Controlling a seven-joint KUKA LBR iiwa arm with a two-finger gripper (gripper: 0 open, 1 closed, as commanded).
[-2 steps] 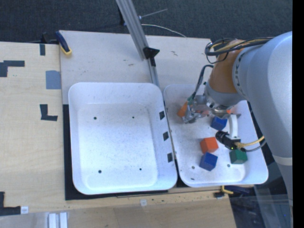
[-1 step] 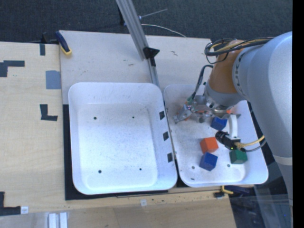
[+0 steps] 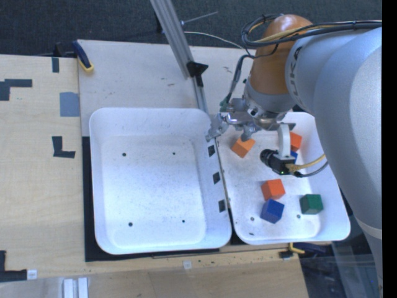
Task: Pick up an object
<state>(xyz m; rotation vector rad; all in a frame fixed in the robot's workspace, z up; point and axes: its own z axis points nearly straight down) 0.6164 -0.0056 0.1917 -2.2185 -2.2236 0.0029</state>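
Grey arm bulk covers the right bin's (image 3: 329, 231) upper right, half hiding an orange block (image 3: 295, 141) at its two o'clock. The gripper (image 3: 243, 132) hangs at the bin's eleven o'clock; whether its fingers are spread or pinching I cannot tell. An orange cube (image 3: 242, 146) sits just beneath it. Toward five o'clock lie a red-orange cube (image 3: 273, 189), blue cube (image 3: 272, 210) and green cube (image 3: 311, 203). The left bin (image 3: 99, 166) lies alongside.

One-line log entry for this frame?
phase: grasp attempt | hand: over right white bin | nearest: small orange cube just below | grip: unconfirmed
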